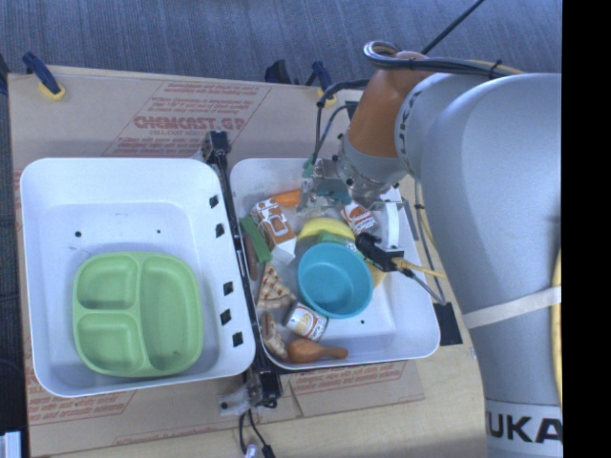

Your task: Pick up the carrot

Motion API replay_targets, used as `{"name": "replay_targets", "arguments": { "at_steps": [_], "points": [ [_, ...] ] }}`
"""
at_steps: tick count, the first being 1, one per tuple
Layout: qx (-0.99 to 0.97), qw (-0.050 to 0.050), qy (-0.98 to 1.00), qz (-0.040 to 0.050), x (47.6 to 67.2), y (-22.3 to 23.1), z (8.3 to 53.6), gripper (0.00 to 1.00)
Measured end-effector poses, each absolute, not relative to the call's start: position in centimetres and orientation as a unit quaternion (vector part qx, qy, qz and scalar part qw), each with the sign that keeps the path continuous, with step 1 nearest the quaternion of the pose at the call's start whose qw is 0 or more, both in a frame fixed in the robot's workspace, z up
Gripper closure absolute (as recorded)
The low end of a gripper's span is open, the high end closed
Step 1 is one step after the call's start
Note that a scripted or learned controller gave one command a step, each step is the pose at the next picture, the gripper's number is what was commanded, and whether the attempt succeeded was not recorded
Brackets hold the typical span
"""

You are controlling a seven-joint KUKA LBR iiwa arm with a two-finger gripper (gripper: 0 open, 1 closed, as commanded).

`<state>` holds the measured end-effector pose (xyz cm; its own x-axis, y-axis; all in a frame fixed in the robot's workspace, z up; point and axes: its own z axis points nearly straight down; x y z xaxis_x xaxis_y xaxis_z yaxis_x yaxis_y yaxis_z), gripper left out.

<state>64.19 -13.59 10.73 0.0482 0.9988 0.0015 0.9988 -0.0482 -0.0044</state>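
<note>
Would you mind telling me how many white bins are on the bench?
2. The left bin holds a green plate. The right bin holds a blue bowl, the carrot and other clutter, with the arm over its far side.

Single fixed camera above the bench, slanted downward, both white bins (38,256) framed, arm (477,179) from right

The gripper (323,191) hangs over the far end of the right bin (412,332), just beside the carrot (285,199). Nearby lie a blue bowl (333,281), a yellow item (326,230) and a drumstick (313,351). A green divided plate (138,313) sits in the left bin (48,198).
</note>
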Motion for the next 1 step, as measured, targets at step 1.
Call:
{"name": "replay_targets", "arguments": {
  "at_steps": [1],
  "points": [
    [-0.724, 0.002, -0.69, 0.0014, 64.16, -13.6, 10.68, 0.0]
  ]
}}
